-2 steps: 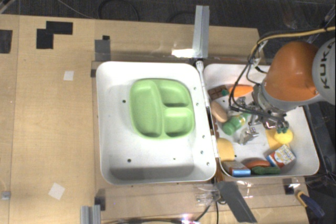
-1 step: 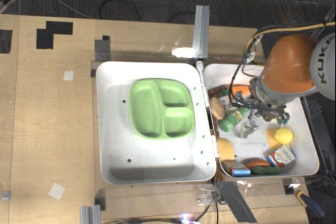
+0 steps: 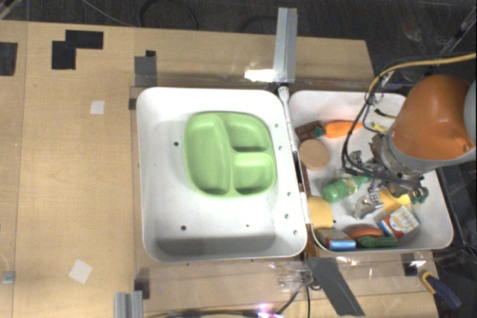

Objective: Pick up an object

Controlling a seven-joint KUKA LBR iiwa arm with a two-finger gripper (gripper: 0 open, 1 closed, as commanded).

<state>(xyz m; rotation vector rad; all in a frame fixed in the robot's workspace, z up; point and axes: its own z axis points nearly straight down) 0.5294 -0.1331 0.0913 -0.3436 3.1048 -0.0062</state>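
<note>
From above, the pincer (image 3: pixel 370 194) hangs low in the right bin (image 3: pixel 446 223), among small toys. I cannot tell its state. A green toy (image 3: pixel 339 188) lies just beside it, away from the arm. Past that, the left bin (image 3: pixel 160 167) holds a green tray (image 3: pixel 227 153).

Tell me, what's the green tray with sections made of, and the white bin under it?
The green tray looks like molded plastic: one even pale green colour, soft rounded edges, a dull matte surface. The white bin also seems plastic, smooth with a slight sheen and rounded corners, though painted metal can't be ruled out.
</note>
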